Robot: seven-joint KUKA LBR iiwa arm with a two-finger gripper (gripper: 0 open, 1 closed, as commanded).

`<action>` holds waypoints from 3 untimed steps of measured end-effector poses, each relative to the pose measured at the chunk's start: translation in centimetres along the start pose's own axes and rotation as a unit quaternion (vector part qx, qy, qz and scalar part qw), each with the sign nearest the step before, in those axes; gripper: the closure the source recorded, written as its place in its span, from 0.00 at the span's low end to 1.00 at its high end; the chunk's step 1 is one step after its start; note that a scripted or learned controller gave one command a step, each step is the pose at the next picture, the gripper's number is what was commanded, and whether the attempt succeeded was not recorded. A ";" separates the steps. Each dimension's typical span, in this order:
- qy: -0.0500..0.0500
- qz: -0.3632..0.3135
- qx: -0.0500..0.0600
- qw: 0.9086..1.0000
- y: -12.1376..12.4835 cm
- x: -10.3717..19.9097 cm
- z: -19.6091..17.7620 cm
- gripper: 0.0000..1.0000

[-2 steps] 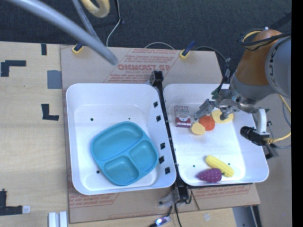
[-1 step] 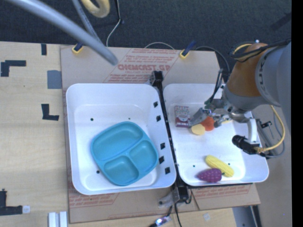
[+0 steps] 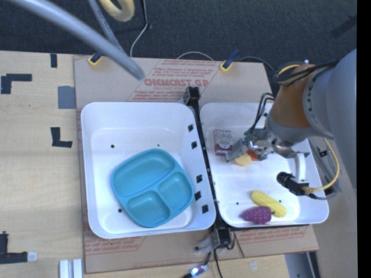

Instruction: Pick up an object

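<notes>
Gripper (image 3: 242, 153), grip unclear, over right bin (image 3: 313, 216) with one corn (image 3: 268, 202), one grape bunch (image 3: 257, 215)

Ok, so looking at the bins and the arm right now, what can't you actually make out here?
- Pincer: in the camera view it is small and dark over the right bin; open or shut cannot be told.
- Yellow piece at its tip: partly covered by the pincer; held or just lying there is unclear.
- Packet: its print is too small to read.
- Arm: cut off by the right edge.
- Purple item: overlaps the corn, hiding part of it.
</notes>
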State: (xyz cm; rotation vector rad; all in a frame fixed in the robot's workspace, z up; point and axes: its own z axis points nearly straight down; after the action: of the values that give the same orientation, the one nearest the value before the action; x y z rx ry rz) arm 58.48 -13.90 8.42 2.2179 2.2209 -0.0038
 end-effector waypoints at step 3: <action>0.002 0.000 -0.001 1.000 1.3 0.1 -10.2 1.00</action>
State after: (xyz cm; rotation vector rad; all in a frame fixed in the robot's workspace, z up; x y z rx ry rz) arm 59.77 -13.72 18.62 2.2177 2.2226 0.0022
